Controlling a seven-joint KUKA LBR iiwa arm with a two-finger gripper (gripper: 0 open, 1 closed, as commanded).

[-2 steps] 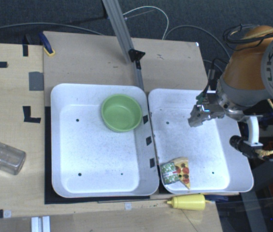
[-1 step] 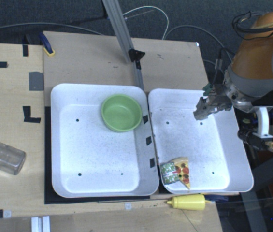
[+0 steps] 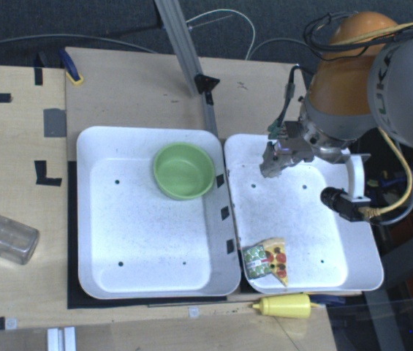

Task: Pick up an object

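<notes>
Bench [image 3: 133,97]: light tan wood top, black tape marks along the left side. Two shallow white bins sit on it side by side, touching at mid-frame: left bin [image 3: 93,196], right bin [image 3: 360,269]. Dark mat edge visible under the left bin's left and lower sides. Clear plastic tumbler [image 3: 1,234] lies on its side at far left. Yellow bottle [image 3: 285,306] lies at the lower edge, just below the right bin. Blue-and-yellow clamp [image 3: 72,68] at upper left.
</notes>
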